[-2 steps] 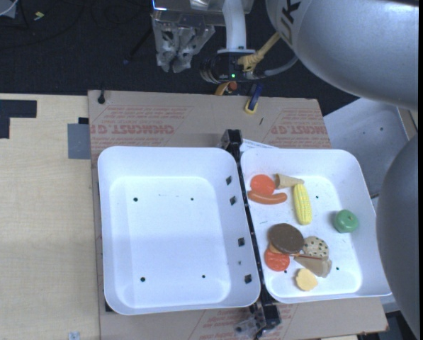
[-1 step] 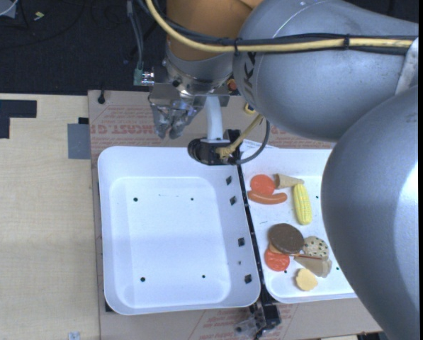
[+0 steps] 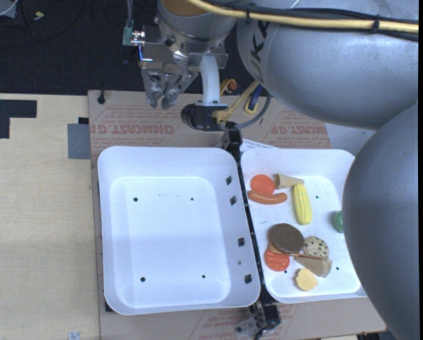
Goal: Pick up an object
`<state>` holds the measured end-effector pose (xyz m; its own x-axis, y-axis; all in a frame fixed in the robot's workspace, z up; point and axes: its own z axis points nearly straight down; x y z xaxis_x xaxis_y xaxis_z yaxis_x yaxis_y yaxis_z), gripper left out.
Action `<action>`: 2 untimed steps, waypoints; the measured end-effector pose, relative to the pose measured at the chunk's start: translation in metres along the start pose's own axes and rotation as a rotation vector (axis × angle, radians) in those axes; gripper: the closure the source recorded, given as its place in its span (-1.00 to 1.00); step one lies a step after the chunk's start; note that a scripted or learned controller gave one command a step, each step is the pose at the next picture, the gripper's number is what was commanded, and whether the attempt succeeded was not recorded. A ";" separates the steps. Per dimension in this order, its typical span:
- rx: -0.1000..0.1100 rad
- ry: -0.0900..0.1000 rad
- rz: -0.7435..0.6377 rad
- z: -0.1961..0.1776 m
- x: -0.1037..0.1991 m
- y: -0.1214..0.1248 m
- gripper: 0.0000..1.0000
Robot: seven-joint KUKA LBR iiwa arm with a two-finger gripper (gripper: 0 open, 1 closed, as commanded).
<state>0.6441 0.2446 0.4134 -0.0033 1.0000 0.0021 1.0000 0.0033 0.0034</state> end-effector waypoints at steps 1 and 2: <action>-0.003 0.000 -0.002 -0.090 0.000 0.000 1.00; 0.024 -0.010 0.003 0.077 -0.001 -0.003 1.00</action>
<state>0.6414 0.2437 0.3364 -0.0004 1.0000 -0.0077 0.9998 0.0002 -0.0205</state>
